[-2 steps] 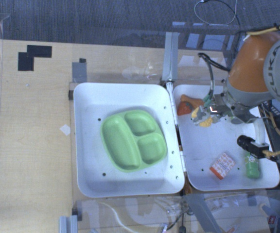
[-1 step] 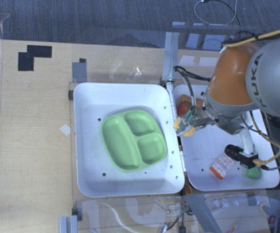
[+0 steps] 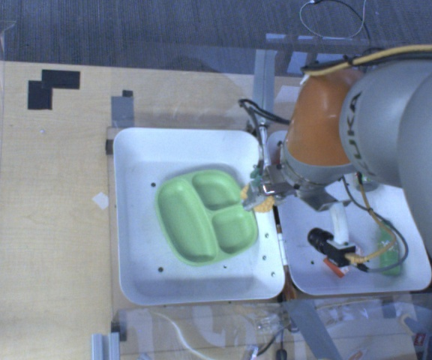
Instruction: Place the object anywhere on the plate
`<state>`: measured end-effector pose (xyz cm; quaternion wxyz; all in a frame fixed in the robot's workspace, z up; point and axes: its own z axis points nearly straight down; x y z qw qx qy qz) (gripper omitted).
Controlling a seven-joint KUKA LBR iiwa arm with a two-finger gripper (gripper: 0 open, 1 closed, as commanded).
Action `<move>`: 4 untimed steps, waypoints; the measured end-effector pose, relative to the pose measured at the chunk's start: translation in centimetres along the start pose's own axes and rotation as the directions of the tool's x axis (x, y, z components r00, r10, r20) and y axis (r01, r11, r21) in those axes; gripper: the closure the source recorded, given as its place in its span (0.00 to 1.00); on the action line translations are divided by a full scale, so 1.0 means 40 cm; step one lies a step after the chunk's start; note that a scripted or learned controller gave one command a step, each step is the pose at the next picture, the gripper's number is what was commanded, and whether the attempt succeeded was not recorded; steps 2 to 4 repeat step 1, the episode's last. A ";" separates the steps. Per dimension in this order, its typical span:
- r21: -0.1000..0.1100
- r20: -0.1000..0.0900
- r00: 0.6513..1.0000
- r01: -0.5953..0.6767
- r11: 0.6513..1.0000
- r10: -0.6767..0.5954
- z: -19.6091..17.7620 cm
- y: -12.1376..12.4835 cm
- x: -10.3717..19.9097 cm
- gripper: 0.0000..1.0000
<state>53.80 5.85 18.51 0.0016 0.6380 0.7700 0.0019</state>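
Item: a small yellowish object [image 3: 249, 198] sits at the tip of the claw [image 3: 258, 190], right at the right-hand rim of the green plate [image 3: 182, 223]. It is too small and blurred to identify further. I take it to be the piece to be placed.

Claw state: cannot tell whether it is open, closed, or gripping this object, since the wrist hides the tip.

Key relation: the object lies on the plate side of the claw, and the plate's three compartments spread away to the left of it. In my judgement a short move leftward, then a release, would land it in one of the two smaller right-hand compartments. Risk: a release here could drop it off the rim.

Surroundings: the plate rests in the left bin [image 3: 137, 276]. A green thing [image 3: 390, 261] lies in the right bin [image 3: 306, 272], well apart. Both bins stand on the table [image 3: 51, 201].
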 end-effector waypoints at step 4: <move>0.000 0.000 1.000 -0.001 1.000 0.001 0.000 0.000 0.000 0.00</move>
